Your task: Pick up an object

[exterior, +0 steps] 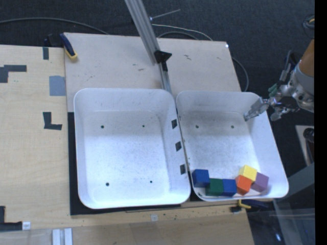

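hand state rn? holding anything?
Hand: open or shut cannot be told from this view; nothing visible between its tips. It sits over the right bin's right rim, apart from the blocks.

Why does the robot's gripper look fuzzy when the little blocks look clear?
In the camera view the gripper at the right bin's upper right edge is smeared, so probably motion blur; the blocks lie sharp and still in the lower corner, under even light with soft shadows.
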You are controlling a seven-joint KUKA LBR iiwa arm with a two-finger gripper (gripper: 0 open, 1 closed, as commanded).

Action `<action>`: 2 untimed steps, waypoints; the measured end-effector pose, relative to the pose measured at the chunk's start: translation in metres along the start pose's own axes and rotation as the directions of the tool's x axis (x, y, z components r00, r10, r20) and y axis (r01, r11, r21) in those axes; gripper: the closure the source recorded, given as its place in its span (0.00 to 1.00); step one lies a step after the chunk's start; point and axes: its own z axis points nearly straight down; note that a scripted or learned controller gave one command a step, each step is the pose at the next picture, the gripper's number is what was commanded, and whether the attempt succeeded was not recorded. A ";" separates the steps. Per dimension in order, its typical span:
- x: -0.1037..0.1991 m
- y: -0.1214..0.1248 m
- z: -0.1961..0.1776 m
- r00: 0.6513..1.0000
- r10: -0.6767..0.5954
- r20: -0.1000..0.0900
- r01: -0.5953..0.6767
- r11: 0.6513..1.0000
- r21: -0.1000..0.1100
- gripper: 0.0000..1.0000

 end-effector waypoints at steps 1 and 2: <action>-0.006 0.024 -0.054 1.000 -0.001 0.002 0.001 1.000 -0.007 0.00; 0.032 -0.057 0.050 1.000 0.002 -0.005 -0.002 1.000 0.012 0.00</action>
